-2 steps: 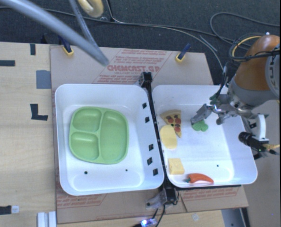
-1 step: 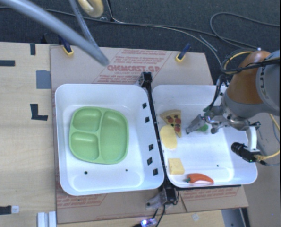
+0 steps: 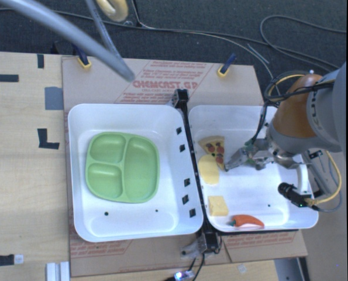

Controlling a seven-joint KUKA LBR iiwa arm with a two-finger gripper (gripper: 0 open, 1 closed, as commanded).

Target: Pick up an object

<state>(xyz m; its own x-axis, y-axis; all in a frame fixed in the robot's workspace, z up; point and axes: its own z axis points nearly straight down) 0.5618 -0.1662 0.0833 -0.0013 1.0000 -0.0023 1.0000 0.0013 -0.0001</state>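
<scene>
The right bin (image 3: 244, 119) holds a pizza slice (image 3: 213, 147) with red spots, a pale yellow round piece (image 3: 209, 170), a yellow cheese block (image 3: 218, 205) and an orange-red pepper (image 3: 247, 220) near the front wall. My gripper (image 3: 231, 161) hangs low in this bin, pointing left. Its tip is just right of the pizza slice and the round piece, with a small gap to both. Nothing shows in its grasp.
A green divided plate (image 3: 123, 167) lies in the left bin (image 3: 127, 224). The bins' shared wall (image 3: 189, 163) runs just left of the food. The grey arm with its orange band (image 3: 296, 107) covers the right bin's right side. Cables (image 3: 302, 195) trail near the right wall.
</scene>
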